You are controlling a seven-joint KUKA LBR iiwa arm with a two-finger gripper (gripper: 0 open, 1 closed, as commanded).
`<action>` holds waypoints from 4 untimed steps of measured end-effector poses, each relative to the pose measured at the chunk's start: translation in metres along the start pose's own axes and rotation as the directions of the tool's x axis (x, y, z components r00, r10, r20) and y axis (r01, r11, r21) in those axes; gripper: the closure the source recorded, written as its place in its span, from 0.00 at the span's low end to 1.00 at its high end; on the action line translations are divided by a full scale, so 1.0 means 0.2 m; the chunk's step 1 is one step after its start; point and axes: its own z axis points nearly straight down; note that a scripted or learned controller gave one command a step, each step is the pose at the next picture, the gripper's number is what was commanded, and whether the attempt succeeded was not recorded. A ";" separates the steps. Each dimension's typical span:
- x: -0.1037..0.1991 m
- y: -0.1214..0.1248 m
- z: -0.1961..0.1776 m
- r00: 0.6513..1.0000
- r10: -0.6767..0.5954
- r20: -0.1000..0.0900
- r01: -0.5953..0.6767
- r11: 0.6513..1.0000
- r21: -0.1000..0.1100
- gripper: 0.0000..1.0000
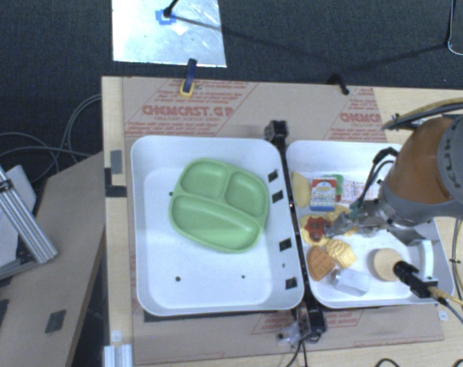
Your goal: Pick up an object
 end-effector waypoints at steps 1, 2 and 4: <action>0.00 0.01 -0.01 1.000 0.000 -0.001 0.000 1.000 -0.001 0.00; 0.00 0.02 -0.07 1.000 -0.002 -0.003 0.002 1.000 -0.007 1.00; 0.04 0.04 -0.51 1.000 -0.005 0.001 0.005 1.000 -0.004 1.00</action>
